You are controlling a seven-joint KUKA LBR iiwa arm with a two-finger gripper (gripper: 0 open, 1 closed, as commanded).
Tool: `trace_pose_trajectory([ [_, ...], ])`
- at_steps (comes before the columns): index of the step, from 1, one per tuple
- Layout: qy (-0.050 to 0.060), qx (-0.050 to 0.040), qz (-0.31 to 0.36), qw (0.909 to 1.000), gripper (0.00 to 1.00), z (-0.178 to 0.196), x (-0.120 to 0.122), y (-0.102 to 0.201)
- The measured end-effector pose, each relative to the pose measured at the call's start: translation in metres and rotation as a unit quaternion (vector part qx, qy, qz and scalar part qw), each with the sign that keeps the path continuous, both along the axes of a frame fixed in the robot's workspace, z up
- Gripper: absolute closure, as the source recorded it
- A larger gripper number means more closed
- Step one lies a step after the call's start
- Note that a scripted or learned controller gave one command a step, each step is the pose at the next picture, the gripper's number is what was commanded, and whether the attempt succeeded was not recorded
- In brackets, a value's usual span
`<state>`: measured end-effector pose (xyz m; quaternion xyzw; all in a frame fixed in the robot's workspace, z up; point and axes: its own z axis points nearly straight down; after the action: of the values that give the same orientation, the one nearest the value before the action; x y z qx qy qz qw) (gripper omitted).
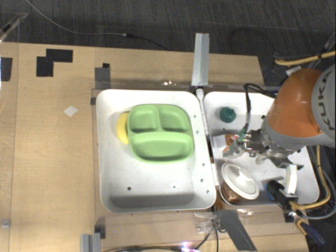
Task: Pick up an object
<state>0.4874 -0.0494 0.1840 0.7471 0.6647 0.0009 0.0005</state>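
The two-finger gripper [242,150] sits low in the right white bin [310,185]; whether it is spread cannot be told. Just below lies a white funnel-shaped plastic piece [240,180], so it should centre over that before closing.

Open floor below green tray [159,131]

Yellow object [122,128] mostly hidden under green tray [159,131]; brown item [230,140] (behind wrist) unidentifiable.

The green three-compartment plastic tray [159,132] appears matt; the two shallow white plastic bins [152,193] look smooth, slightly glossy.
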Motion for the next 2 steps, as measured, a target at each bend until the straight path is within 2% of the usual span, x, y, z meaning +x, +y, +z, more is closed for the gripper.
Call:
trace_pose_trajectory([
  [1,-0.001,-0.0002,0.072,0.9974,0.0,-0.004,0.066,-0.036],
  [2,-0.001,-0.0009,0.14,0.9902,0.0,-0.019,0.116,-0.051],
])
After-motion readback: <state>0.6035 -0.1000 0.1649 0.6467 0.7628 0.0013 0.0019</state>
